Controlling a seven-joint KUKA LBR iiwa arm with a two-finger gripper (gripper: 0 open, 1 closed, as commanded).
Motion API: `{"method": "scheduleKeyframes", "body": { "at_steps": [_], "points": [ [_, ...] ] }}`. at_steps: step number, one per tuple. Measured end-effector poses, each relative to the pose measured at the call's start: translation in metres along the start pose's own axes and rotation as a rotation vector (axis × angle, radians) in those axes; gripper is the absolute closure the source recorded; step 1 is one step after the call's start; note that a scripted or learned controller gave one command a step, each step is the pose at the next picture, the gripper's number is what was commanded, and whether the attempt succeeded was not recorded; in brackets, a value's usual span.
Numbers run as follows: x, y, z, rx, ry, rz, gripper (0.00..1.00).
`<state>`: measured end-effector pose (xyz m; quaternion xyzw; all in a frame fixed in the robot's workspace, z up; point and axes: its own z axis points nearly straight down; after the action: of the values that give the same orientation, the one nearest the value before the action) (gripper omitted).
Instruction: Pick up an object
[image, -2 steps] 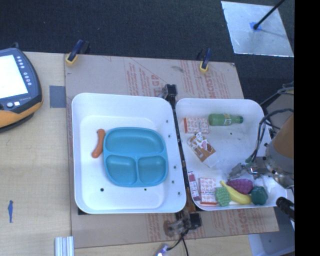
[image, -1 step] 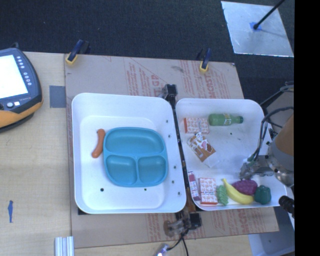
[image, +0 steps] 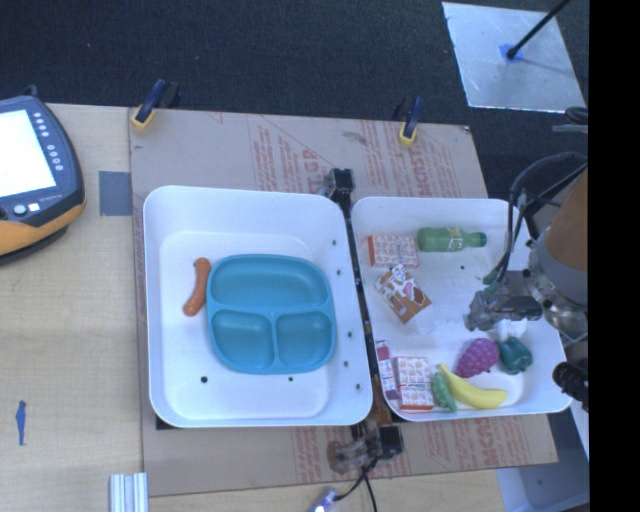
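Hovering low in the right bin (image: 455, 205), gripper (image: 497, 308) grip state unreadable, nothing visibly held; purple grapes (image: 478, 356) just near-side; next: descend onto them and close.

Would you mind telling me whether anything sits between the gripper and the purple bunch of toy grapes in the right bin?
Nothing visible does. The two-finger gripper hangs just above-left of the purple bunch of toy grapes, with bare white bin floor between them. A dark green toy sits beside the grapes, to the right.
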<state>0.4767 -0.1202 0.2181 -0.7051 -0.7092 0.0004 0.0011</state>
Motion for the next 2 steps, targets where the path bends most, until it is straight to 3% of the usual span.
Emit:
{"method": "scheduleKeyframes", "body": {
  "at_steps": [1, 2],
  "points": [
    [0.000, 0.000, 0.000, 0.001, 0.000, 0.001, 0.00],
    [-0.029, -0.001, 0.114, 0.002, -0.001, -0.001, 0.00]
  ]
}}
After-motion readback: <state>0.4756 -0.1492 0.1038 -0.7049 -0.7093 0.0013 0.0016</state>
